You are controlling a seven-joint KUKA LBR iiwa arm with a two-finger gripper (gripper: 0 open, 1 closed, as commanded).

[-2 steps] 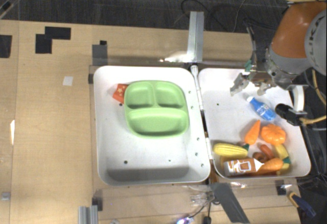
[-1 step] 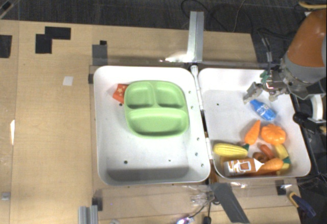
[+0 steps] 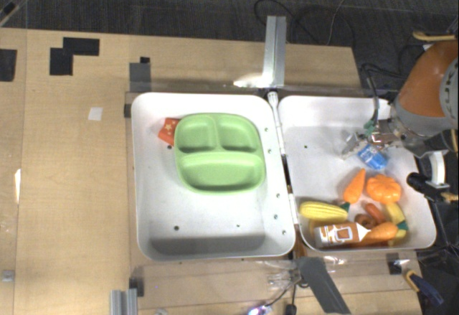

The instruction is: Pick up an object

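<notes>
My gripper (image 3: 364, 141) hangs over the upper right part of the right bin (image 3: 315, 120), with the arm's orange band (image 3: 428, 84) behind it at the right edge. A small blue and white object (image 3: 372, 158) lies directly below and touching the gripper's tip; whether it is gripped I cannot tell. Just below it sit an orange carrot (image 3: 354, 186) and an orange pepper (image 3: 384, 189). Along the bin's front wall lie a yellow corn cob (image 3: 322, 211), an orange-labelled bottle (image 3: 340, 234) and several smaller toy foods (image 3: 386, 224).
The left bin (image 3: 154, 227) holds a green divided plate (image 3: 218, 151) with a small red item (image 3: 168, 131) poking out at its left side. A metal post (image 3: 275, 48) stands behind the divider between the bins. Cables run at the right edge.
</notes>
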